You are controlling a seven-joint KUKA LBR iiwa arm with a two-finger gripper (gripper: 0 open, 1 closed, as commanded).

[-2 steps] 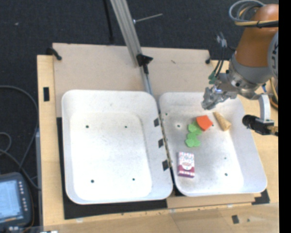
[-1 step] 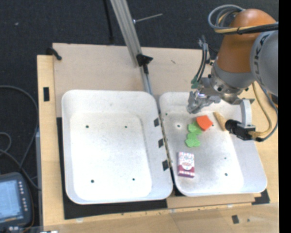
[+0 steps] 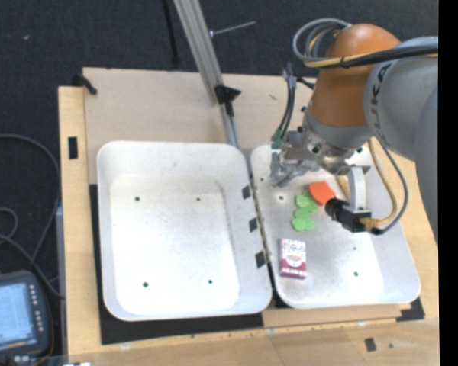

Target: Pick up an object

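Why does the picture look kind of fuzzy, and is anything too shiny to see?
In the camera view, everything is soft and grainy, so the small carton's print can't be read; the light is even, with faint shadows; the white bins are bright but not glaring; the claw is blurry.

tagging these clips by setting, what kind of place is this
Probably a robotics lab test bench. An industrial arm reaches over two shallow white bins on a board, an aluminium mast rises behind them, and a control pendant with cables lies on dark carpet.
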